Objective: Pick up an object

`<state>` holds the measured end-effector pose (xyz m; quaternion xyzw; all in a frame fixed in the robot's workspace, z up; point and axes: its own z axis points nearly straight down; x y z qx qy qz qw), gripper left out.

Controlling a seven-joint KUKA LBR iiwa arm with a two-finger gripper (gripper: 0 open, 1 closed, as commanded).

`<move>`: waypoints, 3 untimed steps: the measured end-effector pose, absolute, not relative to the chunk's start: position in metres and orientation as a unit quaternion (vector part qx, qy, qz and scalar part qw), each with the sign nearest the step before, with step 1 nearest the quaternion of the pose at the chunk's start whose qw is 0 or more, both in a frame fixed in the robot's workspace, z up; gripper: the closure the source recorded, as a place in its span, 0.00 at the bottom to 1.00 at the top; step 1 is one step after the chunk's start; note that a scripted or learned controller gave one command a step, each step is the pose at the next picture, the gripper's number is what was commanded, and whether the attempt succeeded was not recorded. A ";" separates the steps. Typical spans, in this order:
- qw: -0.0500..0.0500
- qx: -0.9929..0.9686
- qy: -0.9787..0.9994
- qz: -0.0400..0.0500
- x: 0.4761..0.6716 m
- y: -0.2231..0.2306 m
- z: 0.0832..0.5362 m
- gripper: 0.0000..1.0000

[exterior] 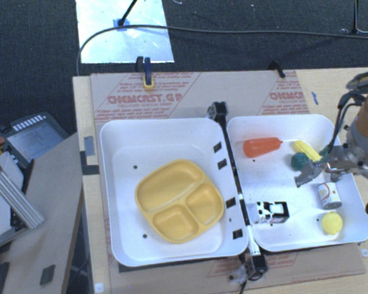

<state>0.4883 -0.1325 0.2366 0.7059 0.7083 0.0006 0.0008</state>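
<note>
Reaching from the right over the right bin (345,163), gripper (313,173) with finger spread impossible to tell, hanging just beside teal ball (299,161), yellow item (307,150), small can (328,195), orange carrot (262,146) farther left, yellow tray (178,200) in left bin (120,179).

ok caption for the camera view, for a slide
Gripper over the right bin, near a small can.

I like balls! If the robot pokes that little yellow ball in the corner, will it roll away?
Probably. The yellow ball looks round and smooth, so a nudge would likely send it rolling. It sits near the right bin wall, which should stop it. The small can beside it might get bumped.
</note>
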 end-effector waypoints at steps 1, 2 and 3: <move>-0.001 0.707 0.708 -0.001 0.496 -0.136 0.178 0.00; -0.002 0.707 0.708 -0.001 0.498 -0.134 0.136 0.00; -0.001 0.707 0.707 0.000 0.498 -0.134 0.084 0.00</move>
